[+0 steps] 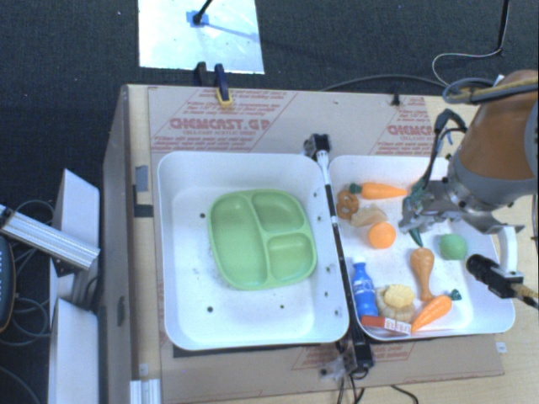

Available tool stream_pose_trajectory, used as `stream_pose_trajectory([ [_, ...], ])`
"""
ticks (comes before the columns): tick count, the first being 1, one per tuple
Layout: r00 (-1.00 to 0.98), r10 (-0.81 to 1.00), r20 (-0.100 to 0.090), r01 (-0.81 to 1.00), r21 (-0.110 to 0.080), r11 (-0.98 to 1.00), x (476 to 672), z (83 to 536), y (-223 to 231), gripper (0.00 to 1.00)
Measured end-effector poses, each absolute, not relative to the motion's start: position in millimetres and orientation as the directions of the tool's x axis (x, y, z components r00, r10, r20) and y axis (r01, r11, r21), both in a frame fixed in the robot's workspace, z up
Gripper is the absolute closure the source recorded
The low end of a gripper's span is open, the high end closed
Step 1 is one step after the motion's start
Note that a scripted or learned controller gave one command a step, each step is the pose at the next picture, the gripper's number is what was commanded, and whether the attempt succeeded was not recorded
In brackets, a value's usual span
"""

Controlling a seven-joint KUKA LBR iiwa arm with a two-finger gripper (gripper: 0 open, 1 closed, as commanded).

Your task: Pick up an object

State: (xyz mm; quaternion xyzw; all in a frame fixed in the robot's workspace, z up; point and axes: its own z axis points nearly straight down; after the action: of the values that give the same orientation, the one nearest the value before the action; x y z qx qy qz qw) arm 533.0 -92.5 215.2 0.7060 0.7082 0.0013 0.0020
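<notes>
Hovering low over the right bin [505, 314], the claw [418, 220] seems poised beside the orange ball [381, 235]; its grip cannot be told. Next comes a descent and closing.

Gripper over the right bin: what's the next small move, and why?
Probably a short descent toward the orange ball. The gripper hangs over the right bin, with nothing visible between its fingers. The ball lies just to its left in the view, apart from the drumstick and green ball, so it looks the nearest uncluttered target. A slight shift toward the ball may be needed first.
</notes>
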Motion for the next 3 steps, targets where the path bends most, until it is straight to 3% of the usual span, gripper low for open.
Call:
stream_pose_trajectory([
  [1, -0.001, 1.0, -0.001, 1.0, 0.003, 0.001, 556.2, 241.3, -135.3, 1.0],
  [2, -0.005, 1.0, 0.0, 1.0, 0.003, 0.005, 602.3, 252.8, -110.5, 1.0],
  [3, -0.006, 1.0, 0.0, 1.0, 0.003, 0.005, 620.4, 245.0, -68.6, 1.0],
])
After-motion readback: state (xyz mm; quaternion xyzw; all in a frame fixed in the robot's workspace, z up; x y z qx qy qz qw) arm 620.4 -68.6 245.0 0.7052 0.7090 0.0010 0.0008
